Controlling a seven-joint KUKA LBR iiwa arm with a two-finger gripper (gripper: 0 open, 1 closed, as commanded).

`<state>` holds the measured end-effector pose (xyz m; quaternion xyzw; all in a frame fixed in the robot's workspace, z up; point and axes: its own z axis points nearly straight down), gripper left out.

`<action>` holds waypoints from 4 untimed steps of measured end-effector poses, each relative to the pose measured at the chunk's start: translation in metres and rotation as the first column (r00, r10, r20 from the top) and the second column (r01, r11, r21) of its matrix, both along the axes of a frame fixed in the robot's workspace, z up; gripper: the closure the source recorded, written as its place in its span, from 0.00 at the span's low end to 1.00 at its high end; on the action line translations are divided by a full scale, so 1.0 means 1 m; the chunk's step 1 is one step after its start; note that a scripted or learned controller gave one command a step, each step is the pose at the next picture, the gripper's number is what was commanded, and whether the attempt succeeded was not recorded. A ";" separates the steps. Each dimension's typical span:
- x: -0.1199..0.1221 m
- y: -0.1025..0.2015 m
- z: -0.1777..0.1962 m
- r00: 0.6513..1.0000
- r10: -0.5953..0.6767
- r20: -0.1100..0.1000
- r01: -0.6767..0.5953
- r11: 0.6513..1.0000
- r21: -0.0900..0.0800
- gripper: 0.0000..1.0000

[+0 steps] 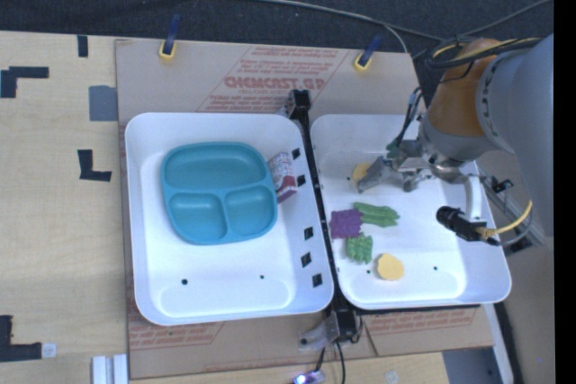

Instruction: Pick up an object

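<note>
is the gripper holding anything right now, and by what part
Cannot be told. The gripper is low in the right bin, right beside a small yellow piece, but the view does not show a grip on it.

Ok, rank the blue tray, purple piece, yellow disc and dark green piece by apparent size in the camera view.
1. blue tray, by far the largest
2. purple piece and dark green piece, too alike to separate
3. yellow disc, slightly smaller

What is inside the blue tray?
The blue tray in the left bin has three compartments, and nothing lies in any of them. Whatever is under the tray is covered.
</note>
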<state>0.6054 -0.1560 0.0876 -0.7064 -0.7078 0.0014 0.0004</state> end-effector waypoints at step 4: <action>0.000 0.012 0.123 1.000 0.000 0.003 0.000 1.000 0.002 1.00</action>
